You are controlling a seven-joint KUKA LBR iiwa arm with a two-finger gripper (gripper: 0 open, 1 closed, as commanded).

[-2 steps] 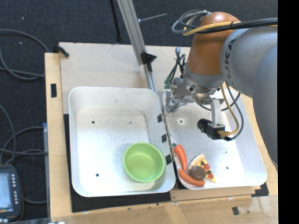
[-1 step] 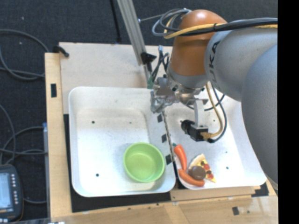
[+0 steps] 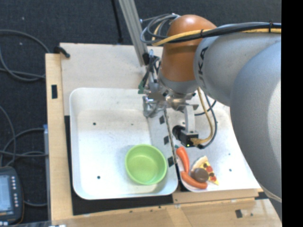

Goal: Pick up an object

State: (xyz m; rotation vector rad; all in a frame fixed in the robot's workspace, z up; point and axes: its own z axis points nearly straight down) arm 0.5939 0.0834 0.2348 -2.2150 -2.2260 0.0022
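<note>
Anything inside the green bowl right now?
Nothing shows inside the green bowl; its whole interior is visible. It sits in the left bin. The bin floor beneath the bowl is covered.

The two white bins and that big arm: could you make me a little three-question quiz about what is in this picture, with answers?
1. True or false: the green bowl sits in the left bin, near its front right corner.

2. Multiple choice: which things lie together in the right bin?
A. A blue cup and a spoon
B. An orange carrot, a slice of pizza and a reddish sausage
C. Two green bowls

3. Fill in: the arm carries an ____ band above its wrist.

Key
1. True.
2. B; they cluster at that bin's front left, by the wall between the bins.
3. Orange.
</note>
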